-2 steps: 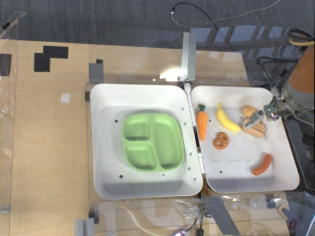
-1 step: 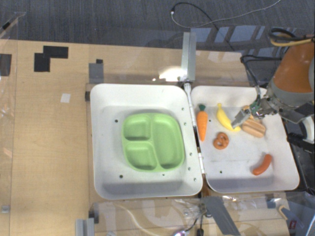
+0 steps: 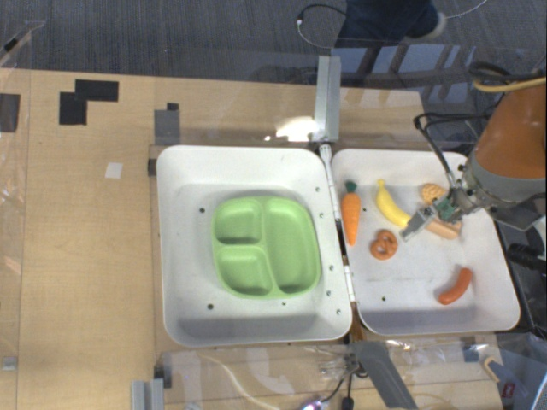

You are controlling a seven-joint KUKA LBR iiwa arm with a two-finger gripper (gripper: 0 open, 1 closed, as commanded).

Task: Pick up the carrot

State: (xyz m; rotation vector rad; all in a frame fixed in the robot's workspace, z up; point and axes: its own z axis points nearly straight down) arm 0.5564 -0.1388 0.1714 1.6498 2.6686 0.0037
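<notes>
The orange carrot point(image 3: 350, 216) with a green top lies along the left wall of the right bin point(image 3: 427, 314), pointing toward the front. My gripper point(image 3: 425, 221) hangs over the middle right of that bin, to the right of the carrot and apart from it, with a banana point(image 3: 391, 205) between the two. It hovers just beside a tan piece of food point(image 3: 444, 229). The carrot lies free on the bin floor.
The right bin also holds a pretzel point(image 3: 384, 245), a red sausage point(image 3: 455, 285) and a round cookie point(image 3: 432, 192). A green divided plate point(image 3: 265, 246) sits in the left bin point(image 3: 184, 229). A ridge between the bins runs just left of the carrot.
</notes>
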